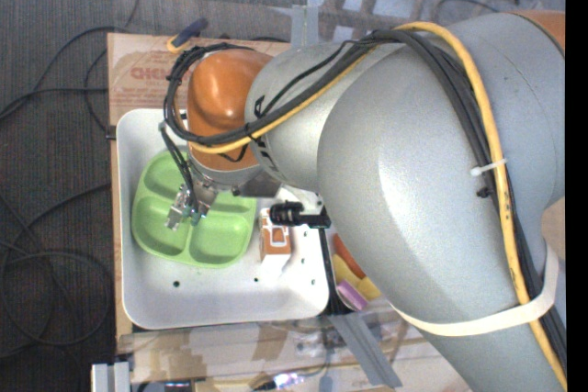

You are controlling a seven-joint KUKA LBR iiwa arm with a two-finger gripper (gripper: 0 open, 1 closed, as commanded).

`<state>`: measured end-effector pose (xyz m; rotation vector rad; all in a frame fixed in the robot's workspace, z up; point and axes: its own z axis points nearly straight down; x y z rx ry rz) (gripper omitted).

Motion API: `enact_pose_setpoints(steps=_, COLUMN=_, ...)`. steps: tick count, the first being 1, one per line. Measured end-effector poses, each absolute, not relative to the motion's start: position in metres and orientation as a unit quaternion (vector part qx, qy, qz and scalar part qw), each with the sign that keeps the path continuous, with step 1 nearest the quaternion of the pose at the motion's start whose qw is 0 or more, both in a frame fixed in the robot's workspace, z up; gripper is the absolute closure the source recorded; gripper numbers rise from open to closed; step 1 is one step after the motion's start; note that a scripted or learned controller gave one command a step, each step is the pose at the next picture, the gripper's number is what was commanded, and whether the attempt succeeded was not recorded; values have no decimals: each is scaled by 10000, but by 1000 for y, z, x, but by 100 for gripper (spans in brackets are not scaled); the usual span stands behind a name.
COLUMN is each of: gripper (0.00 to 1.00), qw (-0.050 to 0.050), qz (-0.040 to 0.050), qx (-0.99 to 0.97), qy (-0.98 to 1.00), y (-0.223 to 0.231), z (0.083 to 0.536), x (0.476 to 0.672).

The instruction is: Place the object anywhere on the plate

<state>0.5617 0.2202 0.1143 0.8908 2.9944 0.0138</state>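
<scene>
A light green plate (216,239) with several compartments lies in the left white bin (147,289). My gripper (184,212) hangs low over the plate's middle, near the ridge between its compartments, under the orange wrist band (220,92). Something small and teal shows at the gripper's tip; I cannot tell what it is or whether it is held. An orange and white object (274,240) lies in the bin just right of the plate, touching or nearly touching its edge.
The grey arm (413,161) covers most of the right bin and the right half of the view. Yellow, red and purple items (354,282) peek out beneath it in the right bin. Cables lie on the floor at left.
</scene>
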Motion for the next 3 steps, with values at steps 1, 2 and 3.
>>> enact_pose_setpoints(steps=1, gripper=100, qw=16, qz=-9, qx=2657, qy=9640, y=233, z=179, x=642)
enact_pose_setpoints(steps=2, gripper=100, qw=78, qz=40, qx=3162, qy=9486, y=219, z=115, x=605)
enact_pose_setpoints(steps=3, gripper=100, qw=242, qz=241, qx=4270, qy=9036, y=211, z=108, x=542)
